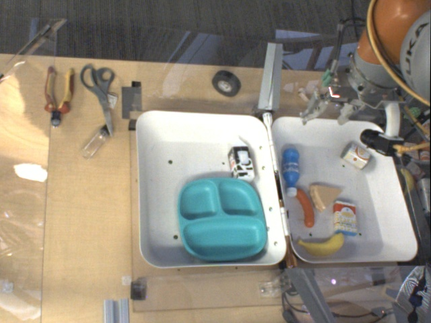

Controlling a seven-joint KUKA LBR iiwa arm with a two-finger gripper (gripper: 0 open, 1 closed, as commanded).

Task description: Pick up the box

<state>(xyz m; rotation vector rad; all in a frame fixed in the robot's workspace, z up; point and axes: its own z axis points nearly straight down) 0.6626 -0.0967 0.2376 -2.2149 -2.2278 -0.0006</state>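
My grey arm with its orange band [397,12] reaches in from the right; my two-finger gripper [330,110] hangs spread apart, holding nothing.

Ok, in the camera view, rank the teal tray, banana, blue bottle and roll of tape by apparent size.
1. Teal tray, by far the largest.
2. Banana and blue bottle: similar in length, too close to rank.
3. Roll of tape, smallest.

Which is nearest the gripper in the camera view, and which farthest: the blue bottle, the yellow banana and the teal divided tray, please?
1. Blue bottle, right bin's left side.
2. Yellow banana, right bin's near edge.
3. Teal divided tray, left bin.
Measured from the gripper at the right bin's far edge.
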